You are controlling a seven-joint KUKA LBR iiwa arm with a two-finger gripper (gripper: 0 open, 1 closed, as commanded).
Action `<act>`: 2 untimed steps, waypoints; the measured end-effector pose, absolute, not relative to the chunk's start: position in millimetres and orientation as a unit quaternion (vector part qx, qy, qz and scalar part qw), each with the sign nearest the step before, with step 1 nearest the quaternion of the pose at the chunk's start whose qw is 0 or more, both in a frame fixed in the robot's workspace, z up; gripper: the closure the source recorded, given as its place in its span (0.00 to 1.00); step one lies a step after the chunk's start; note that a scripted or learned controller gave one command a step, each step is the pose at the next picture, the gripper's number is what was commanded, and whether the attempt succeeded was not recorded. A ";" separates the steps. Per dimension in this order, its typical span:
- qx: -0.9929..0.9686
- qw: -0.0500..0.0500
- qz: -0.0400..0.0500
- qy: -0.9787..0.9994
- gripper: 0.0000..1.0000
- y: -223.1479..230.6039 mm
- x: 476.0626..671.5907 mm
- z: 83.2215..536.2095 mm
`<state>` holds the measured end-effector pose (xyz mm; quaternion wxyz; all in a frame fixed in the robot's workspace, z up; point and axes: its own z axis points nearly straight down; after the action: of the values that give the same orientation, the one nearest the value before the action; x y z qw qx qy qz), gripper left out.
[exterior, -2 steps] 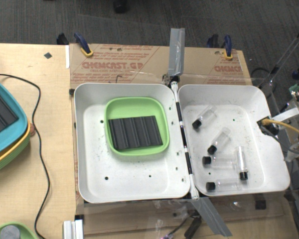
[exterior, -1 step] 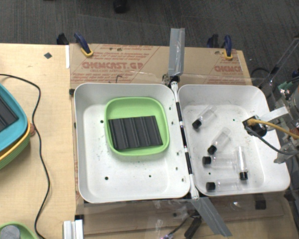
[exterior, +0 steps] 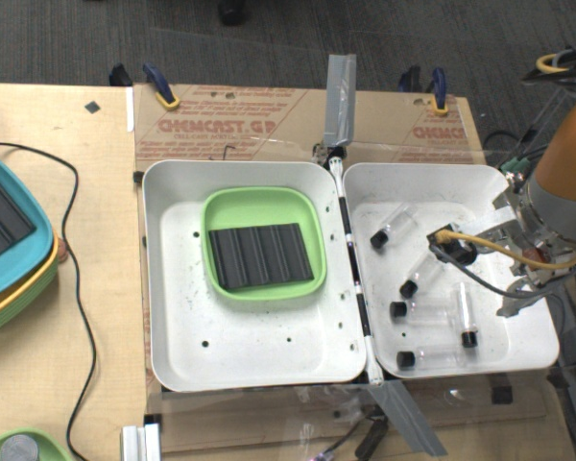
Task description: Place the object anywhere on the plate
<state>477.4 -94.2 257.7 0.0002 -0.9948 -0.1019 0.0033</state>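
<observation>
Vials (exterior: pixel 392 229) with black caps all lie scattered in the right bin (exterior: pixel 499 349), and none is on the green plate (exterior: pixel 264 198) in the left bin (exterior: pixel 173 257). The claw (exterior: pixel 523 281) hangs over the right bin's right side, and I cannot tell whether it is spread or pressed together. Picking and carrying seem yet to be done.

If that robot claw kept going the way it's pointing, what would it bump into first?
The gripper seems to point down into the right bin, so probably its white floor, just right of a black-capped clear vial. Depth is hard to judge.
</observation>
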 end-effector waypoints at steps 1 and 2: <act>-0.995 0.000 0.004 -0.099 0.00 -103.9 476.6 242.8; -0.995 0.000 0.004 -0.098 0.00 -108.6 476.5 240.0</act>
<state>476.5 -108.6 240.0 0.0004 -0.9951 -0.0984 0.0035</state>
